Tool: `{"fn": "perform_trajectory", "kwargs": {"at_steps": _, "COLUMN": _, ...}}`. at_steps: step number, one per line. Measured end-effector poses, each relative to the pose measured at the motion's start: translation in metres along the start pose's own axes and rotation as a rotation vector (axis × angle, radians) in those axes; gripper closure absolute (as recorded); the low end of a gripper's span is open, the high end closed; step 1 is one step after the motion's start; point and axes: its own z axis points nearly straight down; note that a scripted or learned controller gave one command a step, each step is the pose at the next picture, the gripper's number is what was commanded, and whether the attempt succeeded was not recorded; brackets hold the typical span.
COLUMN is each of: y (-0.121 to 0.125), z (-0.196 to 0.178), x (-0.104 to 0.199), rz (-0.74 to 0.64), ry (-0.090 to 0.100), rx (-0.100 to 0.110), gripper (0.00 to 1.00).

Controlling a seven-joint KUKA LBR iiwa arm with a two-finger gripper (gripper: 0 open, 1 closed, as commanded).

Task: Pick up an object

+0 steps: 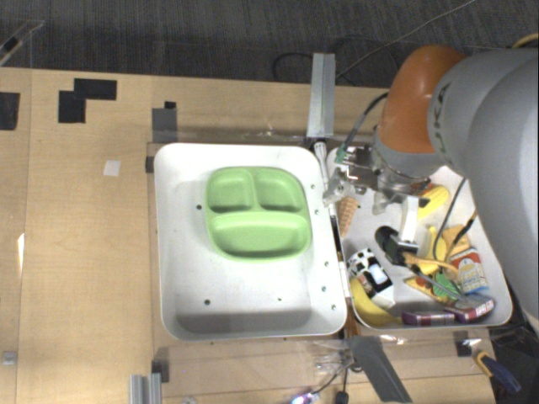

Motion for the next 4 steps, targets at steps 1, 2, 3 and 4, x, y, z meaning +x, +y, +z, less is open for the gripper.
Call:
{"fn": "perform_trajectory", "kwargs": {"at_steps": 1, "y": -0.035, "z": -0.001, "x": -0.059, "rz": 0.030, "ry": 0.000, "rx": -0.001, "gripper": 0.00}}
{"fn": "perform_trajectory", "kwargs": {"at_steps": 2, "y": -0.080, "z": 0.000, "x": -0.091, "rz": 0.069, "ry": 0.000, "rx": -0.001, "gripper": 0.00}}
{"fn": "perform_trajectory", "kwargs": {"at_steps": 3, "y": -0.073, "z": 0.079, "x": -0.128, "rz": 0.003, "ry": 0.000, "rx": -0.002, "gripper": 0.00}}
{"fn": "perform_trajectory", "kwargs": {"at_steps": 4, "y": -0.065, "z": 0.059, "x": -0.172, "rz": 0.092, "ry": -0.001, "rx": -0.002, "gripper": 0.00}}
